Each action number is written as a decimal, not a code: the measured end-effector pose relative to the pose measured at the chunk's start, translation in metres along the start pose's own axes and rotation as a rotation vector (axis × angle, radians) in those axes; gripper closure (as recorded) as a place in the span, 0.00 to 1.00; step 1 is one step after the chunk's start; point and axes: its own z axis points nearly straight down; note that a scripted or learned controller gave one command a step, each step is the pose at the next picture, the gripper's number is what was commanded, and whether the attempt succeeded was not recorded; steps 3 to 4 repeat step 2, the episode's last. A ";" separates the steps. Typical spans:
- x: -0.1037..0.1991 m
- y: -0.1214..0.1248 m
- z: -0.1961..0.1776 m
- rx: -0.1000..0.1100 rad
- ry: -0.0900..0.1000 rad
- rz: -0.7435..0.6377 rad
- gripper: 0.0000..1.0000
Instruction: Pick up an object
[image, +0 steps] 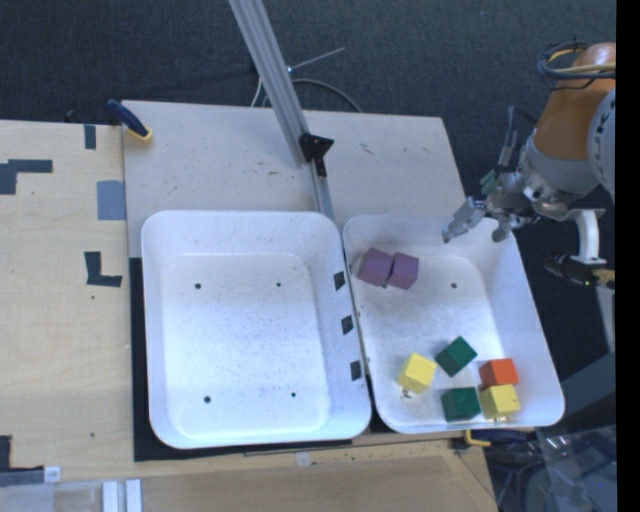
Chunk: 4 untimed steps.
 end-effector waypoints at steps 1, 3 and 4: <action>0.054 -0.069 0.070 0.012 0.007 0.000 0.00; 0.002 -0.055 0.070 0.000 0.000 0.004 0.00; 0.002 -0.055 0.070 0.000 0.000 0.004 0.00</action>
